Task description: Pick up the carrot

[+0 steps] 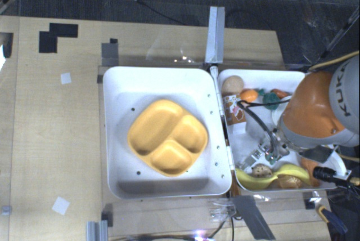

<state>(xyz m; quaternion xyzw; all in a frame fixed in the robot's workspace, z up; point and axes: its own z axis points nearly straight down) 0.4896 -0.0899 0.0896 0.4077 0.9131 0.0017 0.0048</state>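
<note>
Fingers [271,151]: mine hung low over the near half of the right bin [292,74], under the grey wrist and orange band. Whether they stood open or closed I could not tell; metal parts and cable cluttered them. I saw nothing between them.

Carrot [250,95]: I judged it to be the small orange piece at the far wall of the right bin, up-view of the fingers and a little to their left, clear of them. A teal-green tuft [270,98] touched its right end, which I took for the leafy top.

Doubt: another orange lump [309,166] lay to the right of the fingers, half under my arm. It was too hidden to rule out.

Long axis: as far as I could read it, along the far wall, across the fingers' view. The orange end pointed left and the green end right. The tip shape was unclear.

Neighbours: a beige ball [232,85] was just beyond the carrot's left end. A brown-and-white can [234,110] sat between the carrot and the fingers, to the left. A banana [271,178] lay just on the near side of the fingers.

Handling (judgement): probably a light, stiff, smooth toy, so it could slip or roll when pinched.

Where to hold (judgement): mid-body on the orange part, closing across the long axis, away from the tuft and the wall.
</note>
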